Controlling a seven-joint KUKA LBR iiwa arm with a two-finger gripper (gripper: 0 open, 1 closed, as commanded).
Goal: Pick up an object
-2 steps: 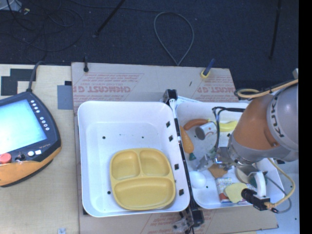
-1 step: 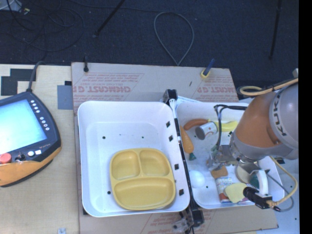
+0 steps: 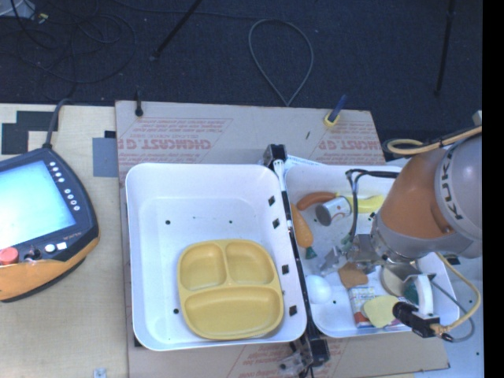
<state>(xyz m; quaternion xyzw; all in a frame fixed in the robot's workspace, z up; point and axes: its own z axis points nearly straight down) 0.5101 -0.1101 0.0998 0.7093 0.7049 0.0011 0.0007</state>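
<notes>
The right bin (image 3: pixel 335 327) holds a jumble of small objects. An orange sausage-like piece (image 3: pixel 313 200) and a white cylinder (image 3: pixel 335 209) lie near its far side, beside a yellow item (image 3: pixel 370 204). A second orange piece (image 3: pixel 302 227) rests against the divider. A white egg-shaped object (image 3: pixel 319 289), a brown chunk (image 3: pixel 353 275), a small tube (image 3: pixel 361 301) and a pale yellow wedge (image 3: pixel 379 312) sit toward the near side. My gripper (image 3: pixel 344 257) is low in the middle of this bin, just above the brown chunk; the wrist hides what lies under it.
The left bin (image 3: pixel 142 211) contains a yellow divided plate (image 3: pixel 230 288). A teach pendant (image 3: pixel 39 219) lies on the bench at the far left. The arm's orange band (image 3: pixel 417 199) covers the right bin's right side. Cables (image 3: pixel 453 302) loop near the front right corner.
</notes>
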